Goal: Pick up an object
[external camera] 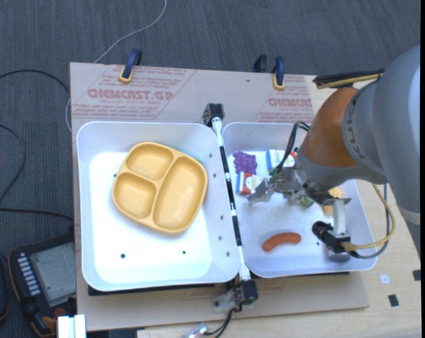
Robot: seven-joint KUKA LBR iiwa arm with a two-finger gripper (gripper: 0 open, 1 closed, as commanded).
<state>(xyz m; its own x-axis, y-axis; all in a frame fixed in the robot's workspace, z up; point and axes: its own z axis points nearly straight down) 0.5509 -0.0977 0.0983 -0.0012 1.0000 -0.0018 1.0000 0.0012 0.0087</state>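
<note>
My gripper (277,191) hangs low over the middle of the right bin (353,259), open, with its two grey fingers (259,195) spread left and right. Nothing shows between them. A small red and white object (249,182) lies just beside the left finger. A purple bunch of grapes (244,163) sits behind it at the bin's back left. A green and white item (276,163) is partly hidden behind the gripper body. An orange-red sausage (281,241) lies on the bin floor in front of the gripper, apart from it.
The left bin (99,259) holds a yellow three-compartment plate (161,186). A black divider rail (228,189) runs between the bins. The arm's grey body and orange band (328,139) cover the right bin's back right, and a black cable fitting (326,234) hangs at its right.
</note>
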